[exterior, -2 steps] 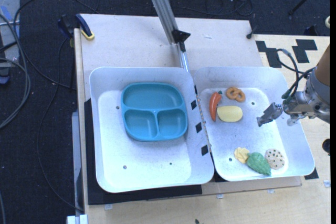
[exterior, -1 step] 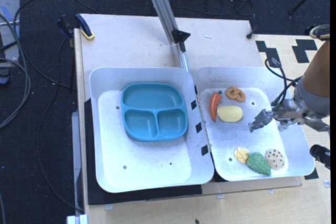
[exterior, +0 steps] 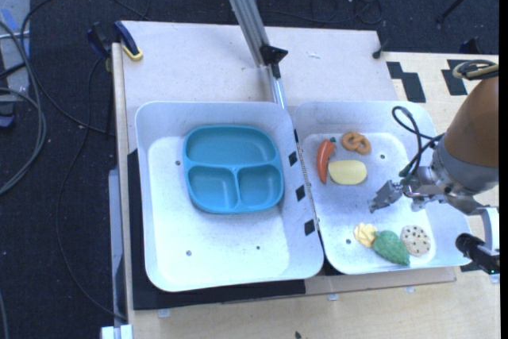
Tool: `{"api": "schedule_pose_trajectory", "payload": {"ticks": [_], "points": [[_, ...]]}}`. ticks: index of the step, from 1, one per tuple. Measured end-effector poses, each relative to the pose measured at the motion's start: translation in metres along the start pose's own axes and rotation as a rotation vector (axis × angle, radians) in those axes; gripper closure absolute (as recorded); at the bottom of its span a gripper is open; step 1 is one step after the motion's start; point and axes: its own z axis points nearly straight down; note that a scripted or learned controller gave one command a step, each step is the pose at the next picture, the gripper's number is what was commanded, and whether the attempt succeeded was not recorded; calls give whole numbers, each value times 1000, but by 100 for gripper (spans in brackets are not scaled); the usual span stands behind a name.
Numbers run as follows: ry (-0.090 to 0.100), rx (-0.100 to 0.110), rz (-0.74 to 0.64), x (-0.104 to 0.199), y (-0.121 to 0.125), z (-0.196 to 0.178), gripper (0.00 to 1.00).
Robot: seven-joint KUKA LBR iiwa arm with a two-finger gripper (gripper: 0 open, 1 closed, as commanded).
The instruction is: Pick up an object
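The right bin [exterior: 341, 119] holds several toy foods: a red chili pepper [exterior: 323, 160], a brown pretzel [exterior: 356, 143], a pale yellow potato-like piece [exterior: 348, 172], a small yellow item [exterior: 364, 234], a green leafy piece [exterior: 391, 247] and a round cookie [exterior: 415, 240]. My gripper [exterior: 386, 197] hangs over the right bin, right of the yellow piece and above the cookie. Its dark fingers point left and down, with nothing visible between them. The arm's orange band [exterior: 482, 119] sits at the right edge.
A blue divided tray [exterior: 234, 168] lies in the left bin [exterior: 159, 194]. A grey metal pole [exterior: 242, 0] slants over the bench toward the bins' junction. Black cables loop near the wrist [exterior: 409, 127].
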Motion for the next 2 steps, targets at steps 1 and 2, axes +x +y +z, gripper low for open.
{"api": "schedule_pose_trajectory", "payload": {"ticks": [1,2], "points": [[1,1,1,-6,-3,61,0],[-1,-5,1,-6,-1,48,100]]}}
